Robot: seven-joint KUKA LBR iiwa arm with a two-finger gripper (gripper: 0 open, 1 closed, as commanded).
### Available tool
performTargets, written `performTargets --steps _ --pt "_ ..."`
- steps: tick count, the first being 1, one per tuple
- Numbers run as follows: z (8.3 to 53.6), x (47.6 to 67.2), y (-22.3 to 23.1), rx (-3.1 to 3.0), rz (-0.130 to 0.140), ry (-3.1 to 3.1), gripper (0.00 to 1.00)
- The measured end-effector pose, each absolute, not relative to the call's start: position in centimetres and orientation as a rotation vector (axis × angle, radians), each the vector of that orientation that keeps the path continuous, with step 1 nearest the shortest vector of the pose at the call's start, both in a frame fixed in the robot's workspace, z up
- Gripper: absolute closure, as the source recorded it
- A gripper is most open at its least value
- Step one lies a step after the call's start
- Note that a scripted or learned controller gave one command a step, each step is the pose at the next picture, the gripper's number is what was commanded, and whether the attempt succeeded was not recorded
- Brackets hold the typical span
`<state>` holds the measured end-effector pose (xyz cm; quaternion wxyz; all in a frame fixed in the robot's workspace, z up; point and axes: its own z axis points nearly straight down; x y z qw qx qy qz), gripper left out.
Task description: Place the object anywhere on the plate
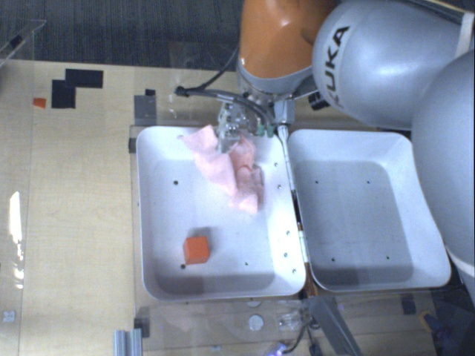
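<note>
A small orange cube (197, 250) lies on the floor of the left white bin (159, 221), near its front. A pale pink, crumpled-looking piece (236, 178) stretches from the bin's back edge down toward its right wall. My gripper (236, 130) sits right over the upper end of the pink piece at the back of the left bin, below the orange wrist band (278, 24). The gripper body hides where it meets the pink piece. The cube is well apart from the gripper, toward the front left.
The right white bin (364, 213) stands next to the left one, sharing a narrow divide. The grey arm (393, 58) covers the upper right. Black and orange markers (70, 87) lie on the wooden bench at far left.
</note>
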<state>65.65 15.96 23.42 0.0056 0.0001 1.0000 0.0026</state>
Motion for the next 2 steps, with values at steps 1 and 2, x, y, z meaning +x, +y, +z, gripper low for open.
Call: performTargets --steps 1,2 --pt "22.8 66.04 21.16 -0.002 0.009 3.131 1.0" --pt "22.85 66.05 21.15 -0.001 0.009 3.13 0.0"
